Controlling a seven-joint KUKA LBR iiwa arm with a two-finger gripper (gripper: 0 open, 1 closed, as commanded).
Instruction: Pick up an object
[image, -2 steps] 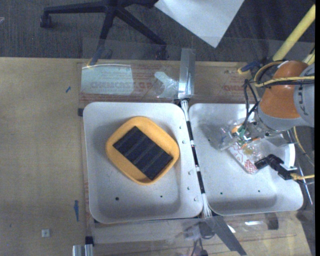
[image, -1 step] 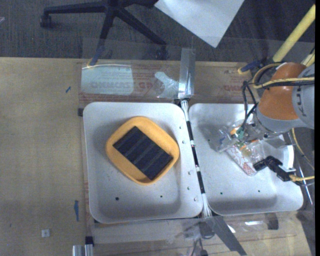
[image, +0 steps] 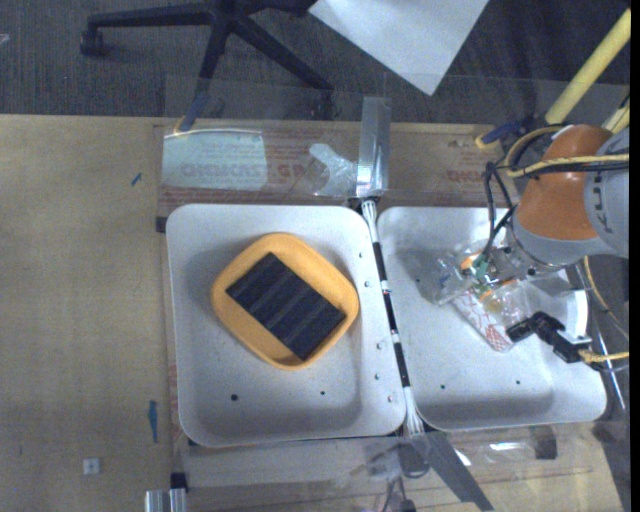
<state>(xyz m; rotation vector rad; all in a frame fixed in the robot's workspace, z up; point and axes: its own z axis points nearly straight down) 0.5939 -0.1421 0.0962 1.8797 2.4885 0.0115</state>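
In the left bin (image: 200, 400) lies a yellow-orange rounded block (image: 285, 299) with a black ribbed panel on top, tilted diagonally. In the right bin (image: 440, 395) lies a crinkled clear plastic packet (image: 482, 298) with small orange, green and red bits inside. My gripper (image: 497, 268) hangs low over the packet's upper right part, under the grey wrist with the orange band (image: 560, 200). The wrist hides the packet's right end, so I cannot tell whether anything is held.
A metal divider strip (image: 385, 300) runs between the two bins. Clear tape and a plastic scrap (image: 335, 170) lie on the bench behind the bins. A chair base (image: 215, 40) stands on the floor at the back.
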